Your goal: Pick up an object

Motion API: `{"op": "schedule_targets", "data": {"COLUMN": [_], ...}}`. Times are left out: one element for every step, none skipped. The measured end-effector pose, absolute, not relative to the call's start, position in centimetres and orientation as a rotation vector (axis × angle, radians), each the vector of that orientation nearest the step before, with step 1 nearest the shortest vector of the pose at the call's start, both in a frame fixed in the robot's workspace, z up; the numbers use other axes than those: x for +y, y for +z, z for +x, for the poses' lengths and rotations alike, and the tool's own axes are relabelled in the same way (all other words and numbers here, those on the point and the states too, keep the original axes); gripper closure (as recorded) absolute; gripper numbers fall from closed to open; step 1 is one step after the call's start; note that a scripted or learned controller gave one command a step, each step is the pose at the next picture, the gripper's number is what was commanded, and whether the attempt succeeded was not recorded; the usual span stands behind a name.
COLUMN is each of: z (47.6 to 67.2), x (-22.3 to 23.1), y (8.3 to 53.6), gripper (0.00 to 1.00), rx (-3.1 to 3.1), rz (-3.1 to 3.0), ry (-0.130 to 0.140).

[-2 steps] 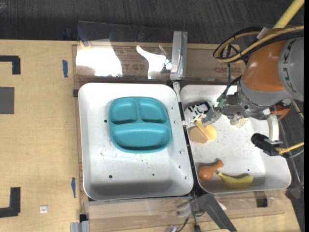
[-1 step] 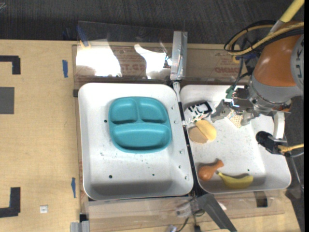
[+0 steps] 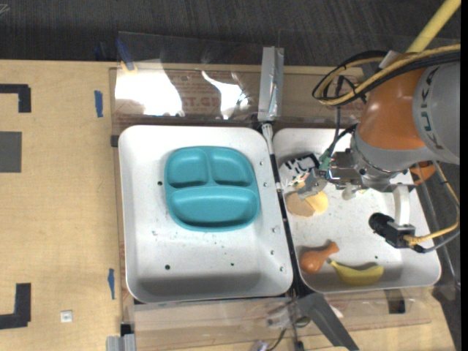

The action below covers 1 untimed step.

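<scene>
Tan and rounded, the soft bread-like lump (image 3: 307, 204) lies in the right white bin (image 3: 424, 269) by its left wall, directly beneath the jaws (image 3: 316, 185) (whether they're parted I cannot tell).

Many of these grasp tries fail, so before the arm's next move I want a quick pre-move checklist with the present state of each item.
1. Hand is over the right bin: ok.
2. Hand is near a target: ok, it sits just above the tan round object.
3. Object seen between the fingers: cannot tell, the view is too cluttered there.
4. Other items apart from the target: ok, the orange piece and the banana lie toward the bin's near edge.
5. Teal divided plate lies in the left bin, out of the way: ok.
</scene>
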State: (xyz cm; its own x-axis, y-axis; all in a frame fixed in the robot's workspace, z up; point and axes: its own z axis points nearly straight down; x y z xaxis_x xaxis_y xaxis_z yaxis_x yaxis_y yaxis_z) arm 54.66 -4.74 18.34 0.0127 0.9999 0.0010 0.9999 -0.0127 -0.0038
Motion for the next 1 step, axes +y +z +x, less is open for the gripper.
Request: {"op": "schedule_targets", "data": {"z": [57.75], "x": [-5.99], "y": [18.45], "gripper": [0.0], "rx": [-2.306], "rz": [-2.137], "ry": [-0.001]}}
